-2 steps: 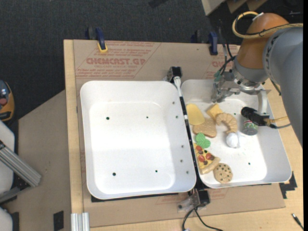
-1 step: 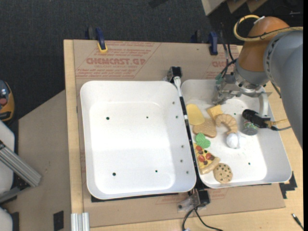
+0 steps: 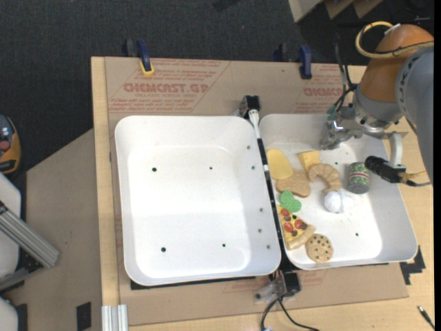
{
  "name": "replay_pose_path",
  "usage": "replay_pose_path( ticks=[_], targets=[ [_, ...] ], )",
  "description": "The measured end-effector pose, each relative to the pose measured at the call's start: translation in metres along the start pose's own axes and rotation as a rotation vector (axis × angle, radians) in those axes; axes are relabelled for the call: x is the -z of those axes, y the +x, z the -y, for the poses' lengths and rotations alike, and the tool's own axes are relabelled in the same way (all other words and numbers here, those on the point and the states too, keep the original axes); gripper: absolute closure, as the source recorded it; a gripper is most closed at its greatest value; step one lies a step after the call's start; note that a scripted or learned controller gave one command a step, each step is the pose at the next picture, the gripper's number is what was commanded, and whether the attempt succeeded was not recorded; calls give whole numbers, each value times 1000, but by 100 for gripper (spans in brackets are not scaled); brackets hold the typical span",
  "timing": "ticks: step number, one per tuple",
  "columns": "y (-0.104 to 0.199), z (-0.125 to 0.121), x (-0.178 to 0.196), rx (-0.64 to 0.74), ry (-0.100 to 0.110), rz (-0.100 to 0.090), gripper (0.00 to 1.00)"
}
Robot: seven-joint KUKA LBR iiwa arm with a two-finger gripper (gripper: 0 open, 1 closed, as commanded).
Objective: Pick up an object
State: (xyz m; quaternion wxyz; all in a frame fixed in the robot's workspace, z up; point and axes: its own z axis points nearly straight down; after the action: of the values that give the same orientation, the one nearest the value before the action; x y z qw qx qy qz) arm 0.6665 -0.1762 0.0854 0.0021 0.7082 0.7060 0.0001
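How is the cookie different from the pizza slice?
The cookie is round, while the pizza slice is a wedge with a pointed shape. The cookie is plain tan with small dark specks; the pizza slice is yellow-orange with red spots. The cookie lies nearer the front edge of the right bin, the pizza slice just behind it. Both look like toy food, lying flat and close together.

Bright, even light; soft shadows.

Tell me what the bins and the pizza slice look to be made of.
Bins: likely thin moulded plastic, smooth and slightly glossy white, with rounded corners and raised rims. Pizza slice: seemingly a plastic toy, given its flat bright colours; material uncertain at this size.
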Motion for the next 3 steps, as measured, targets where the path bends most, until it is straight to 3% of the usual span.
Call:
replay_pose_path(
  ticks=[1, 2, 3],
  targets=[
    [-50, 0, 0, 1, -1, 0, 100],
    [7, 0, 0, 6, 5, -4, 100],
    [-46, 54, 0, -1, 7, -4, 100]
  ],
)
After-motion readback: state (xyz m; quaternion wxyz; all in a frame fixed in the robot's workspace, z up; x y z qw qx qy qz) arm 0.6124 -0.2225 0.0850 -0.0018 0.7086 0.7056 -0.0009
